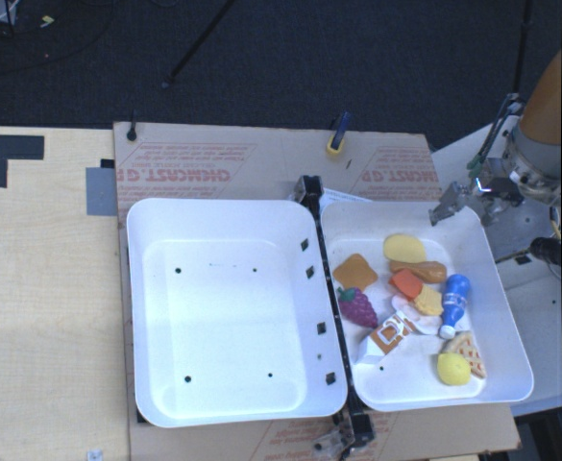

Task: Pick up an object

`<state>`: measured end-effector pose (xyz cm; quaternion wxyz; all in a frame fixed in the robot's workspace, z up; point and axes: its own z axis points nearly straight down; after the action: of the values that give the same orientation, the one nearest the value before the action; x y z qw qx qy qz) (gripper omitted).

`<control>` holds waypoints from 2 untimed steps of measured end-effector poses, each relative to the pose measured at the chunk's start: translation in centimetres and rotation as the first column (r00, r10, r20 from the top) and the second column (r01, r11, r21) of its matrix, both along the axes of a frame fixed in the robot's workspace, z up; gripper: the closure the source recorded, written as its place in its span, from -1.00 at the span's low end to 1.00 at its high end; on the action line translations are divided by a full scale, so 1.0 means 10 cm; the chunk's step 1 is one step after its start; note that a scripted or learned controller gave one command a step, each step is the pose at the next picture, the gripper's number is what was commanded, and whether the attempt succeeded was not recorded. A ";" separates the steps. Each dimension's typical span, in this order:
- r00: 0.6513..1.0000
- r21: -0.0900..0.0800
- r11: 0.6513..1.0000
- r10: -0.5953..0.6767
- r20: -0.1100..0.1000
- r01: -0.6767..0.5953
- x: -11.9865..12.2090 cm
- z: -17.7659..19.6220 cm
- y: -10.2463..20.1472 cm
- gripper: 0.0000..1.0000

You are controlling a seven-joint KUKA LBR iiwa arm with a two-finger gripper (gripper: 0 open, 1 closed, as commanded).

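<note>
We have yet to begin the pick: our gripper (465,200) hangs with nothing in it, fingers spread wide, over the far right corner of the right bin (511,353), while the toy food (417,301) lies untouched inside.

Two bins sit side by side before me. The left bin (223,315) lies beside the right bin (506,334), which holds a cluster of toy foods: grapes (358,307) at the left, a bottle (452,303) to the right, a lemon (452,369) nearest the front. My gripper (473,198) hangs over the right bin's back right corner.
</note>
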<state>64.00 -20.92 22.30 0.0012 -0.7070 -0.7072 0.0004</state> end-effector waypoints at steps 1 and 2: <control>1.000 0.002 1.000 0.005 0.002 -0.005 0.05 0.20 0.65 -1.00; 1.000 0.001 1.000 0.003 0.003 -0.003 0.05 0.65 1.18 -1.00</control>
<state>64.45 -9.08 28.80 0.0003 -0.7058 -0.7084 -0.0010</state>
